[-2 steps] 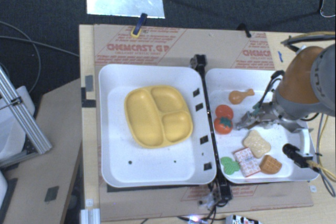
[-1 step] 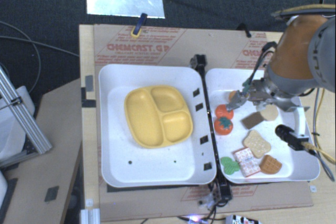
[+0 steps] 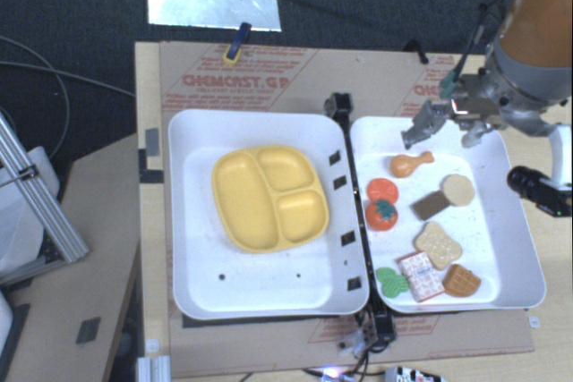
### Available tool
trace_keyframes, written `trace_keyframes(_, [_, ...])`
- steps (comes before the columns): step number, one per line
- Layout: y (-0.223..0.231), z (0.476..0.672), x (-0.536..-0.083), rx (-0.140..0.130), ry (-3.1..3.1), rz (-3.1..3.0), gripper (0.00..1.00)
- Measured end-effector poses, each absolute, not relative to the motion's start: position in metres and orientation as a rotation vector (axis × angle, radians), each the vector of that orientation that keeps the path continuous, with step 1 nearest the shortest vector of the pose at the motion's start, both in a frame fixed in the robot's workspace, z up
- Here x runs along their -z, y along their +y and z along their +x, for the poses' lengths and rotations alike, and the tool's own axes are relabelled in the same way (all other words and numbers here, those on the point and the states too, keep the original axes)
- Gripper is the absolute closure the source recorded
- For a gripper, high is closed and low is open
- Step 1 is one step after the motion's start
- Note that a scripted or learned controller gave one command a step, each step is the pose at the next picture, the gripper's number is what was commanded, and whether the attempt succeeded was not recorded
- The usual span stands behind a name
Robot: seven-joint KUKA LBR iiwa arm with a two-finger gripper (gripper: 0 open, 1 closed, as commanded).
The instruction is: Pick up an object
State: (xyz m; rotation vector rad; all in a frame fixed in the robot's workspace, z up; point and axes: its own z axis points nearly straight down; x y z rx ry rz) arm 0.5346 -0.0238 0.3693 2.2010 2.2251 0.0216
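The gripper [image 3: 445, 123] hangs over the far rim of the right bin [image 3: 517, 219], its two grey fingers spread apart with nothing between them. One finger [image 3: 419, 129] reaches out toward the bin divider, the other [image 3: 474, 132] sits back toward the wrist.

Just below and slightly toward the near side of the gripper lies a toy drumstick [image 3: 411, 163], the closest item to the fingers. Its long axis runs roughly across the bin, fat end toward the divider and thin end pointing back toward the arm. That axis lies nearly in line with the gap between the fingers, so a turn of the wrist would probably be needed to close across its narrow width.

Farther on the near side sit a tomato [image 3: 381, 214] and a brown block [image 3: 431, 205] with a round biscuit [image 3: 458, 189], then a slice of toast [image 3: 437, 244], a wafer [image 3: 420, 275] and a waffle [image 3: 462, 281] nearest the front rim.

Beyond the divider, the left bin [image 3: 192, 228] holds a yellow tray [image 3: 267, 197], well apart from the gripper. No object is lifted yet.
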Motion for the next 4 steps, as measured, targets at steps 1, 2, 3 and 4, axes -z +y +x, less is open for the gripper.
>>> trace_keyframes(1, [0.019,0.571,-0.545,-0.027,2.221,2.200,0.00])
trace_keyframes(2, [0.017,0.570,-0.547,-0.009,2.230,2.205,1.00])
trace_keyframes(3, [-0.042,0.509,-0.458,0.008,2.220,2.230,1.00])
trace_keyframes(4, [-0.189,0.512,-0.293,0.010,2.213,2.236,1.00])
